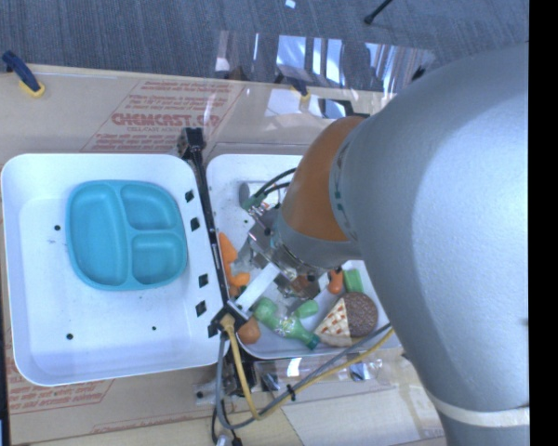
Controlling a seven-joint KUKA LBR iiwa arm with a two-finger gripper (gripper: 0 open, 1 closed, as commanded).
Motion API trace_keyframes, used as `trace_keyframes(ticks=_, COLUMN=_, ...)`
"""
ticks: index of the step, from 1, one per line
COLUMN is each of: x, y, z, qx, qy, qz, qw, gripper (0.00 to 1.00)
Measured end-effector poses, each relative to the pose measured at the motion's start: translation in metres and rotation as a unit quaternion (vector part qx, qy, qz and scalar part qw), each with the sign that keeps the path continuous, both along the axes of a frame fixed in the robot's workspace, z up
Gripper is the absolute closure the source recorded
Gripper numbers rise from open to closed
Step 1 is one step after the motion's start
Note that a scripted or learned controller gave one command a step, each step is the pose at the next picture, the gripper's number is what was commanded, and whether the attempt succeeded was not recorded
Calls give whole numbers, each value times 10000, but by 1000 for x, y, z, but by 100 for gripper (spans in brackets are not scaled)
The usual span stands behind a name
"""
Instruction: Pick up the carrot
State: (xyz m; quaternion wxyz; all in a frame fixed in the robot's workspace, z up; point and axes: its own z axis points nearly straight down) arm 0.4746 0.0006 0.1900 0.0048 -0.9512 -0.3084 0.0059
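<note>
The carrot (227, 248) is a slim orange piece lying in the right bin (225, 177), close to its left wall. My gripper (268, 282) hangs low over the pile of toy food just right of the carrot, under the orange wrist band (321, 198). The wrist and cables hide much of the gripper. I see nothing clearly held.
A blue divided plate (126, 232) lies in the left bin (28, 249). Around the gripper in the right bin lie green vegetables (288, 321), a pizza slice (335, 323), a brown round piece (361, 312) and small orange pieces (249, 333). The grey arm covers the bin's right side.
</note>
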Motion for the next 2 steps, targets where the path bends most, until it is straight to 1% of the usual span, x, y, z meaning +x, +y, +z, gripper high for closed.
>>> trace_keyframes(ticks=1, x=31, y=-45, z=1, qx=-9, qy=-27, qz=-459, qw=9989, gripper=0)
trace_keyframes(ticks=2, x=41, y=-94, z=-88, qx=-16, qy=20, qz=-472, qw=9989, gripper=0)
